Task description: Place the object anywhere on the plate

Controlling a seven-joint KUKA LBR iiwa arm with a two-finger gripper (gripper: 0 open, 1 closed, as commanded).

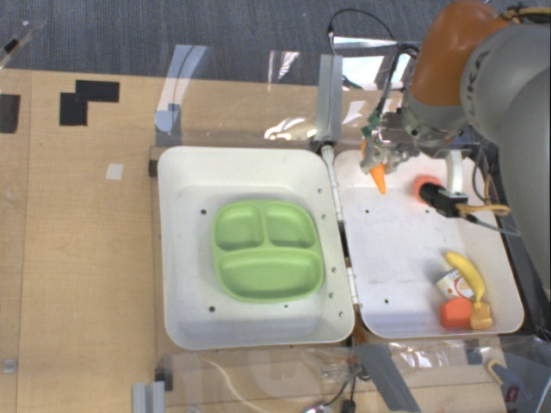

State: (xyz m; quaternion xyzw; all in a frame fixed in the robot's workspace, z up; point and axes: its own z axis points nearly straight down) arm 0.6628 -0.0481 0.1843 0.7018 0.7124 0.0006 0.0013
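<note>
A green plate with three compartments lies in the middle of the left bin. My gripper hangs over the far left corner of the right bin, close to the divider between the bins. A small orange carrot points downward from between its fingers, so the gripper is shut on it. The carrot looks lifted off the bin floor, to the right of the plate and further back.
In the right bin's near right corner lie a yellow banana, a small white and red carton and an orange block. A red object rests near the far right side. The arm fills the upper right.
</note>
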